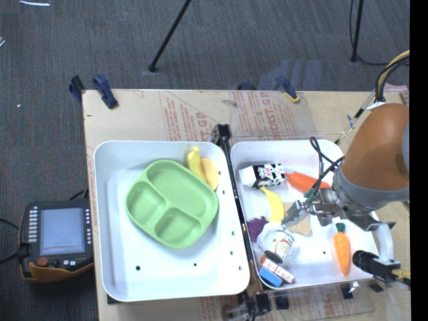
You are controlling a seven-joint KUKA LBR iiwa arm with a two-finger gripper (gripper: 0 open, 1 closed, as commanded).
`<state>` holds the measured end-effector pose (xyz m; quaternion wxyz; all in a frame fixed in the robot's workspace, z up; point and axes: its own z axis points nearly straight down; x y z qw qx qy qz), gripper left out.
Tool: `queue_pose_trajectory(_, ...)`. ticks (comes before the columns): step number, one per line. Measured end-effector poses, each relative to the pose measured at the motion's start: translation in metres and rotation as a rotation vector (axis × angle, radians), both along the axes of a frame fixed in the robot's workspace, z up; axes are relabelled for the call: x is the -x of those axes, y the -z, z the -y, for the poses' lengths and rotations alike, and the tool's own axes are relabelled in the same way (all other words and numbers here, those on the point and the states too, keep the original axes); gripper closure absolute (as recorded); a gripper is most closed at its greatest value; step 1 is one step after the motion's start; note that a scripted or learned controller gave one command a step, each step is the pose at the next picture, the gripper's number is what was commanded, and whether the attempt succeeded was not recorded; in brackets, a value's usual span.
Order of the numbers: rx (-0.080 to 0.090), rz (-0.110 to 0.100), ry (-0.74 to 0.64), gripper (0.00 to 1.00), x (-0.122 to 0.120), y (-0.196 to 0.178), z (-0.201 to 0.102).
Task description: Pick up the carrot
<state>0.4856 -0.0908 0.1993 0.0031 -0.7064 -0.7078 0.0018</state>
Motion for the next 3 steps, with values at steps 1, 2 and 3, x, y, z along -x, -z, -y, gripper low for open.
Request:
queue_pose_trajectory(1, -0.001, 0.001, -0.154, 0.0, 0.011, 0.043, 0.053)
queue_pose_trajectory(2, -0.004, 0.014, -0.194, 0.0, 0.006, 0.102, 0.099)
queue_pose_trajectory(3, -0.006, 0.009, -0.187, 1.0, 0.007, 0.095, 0.1)
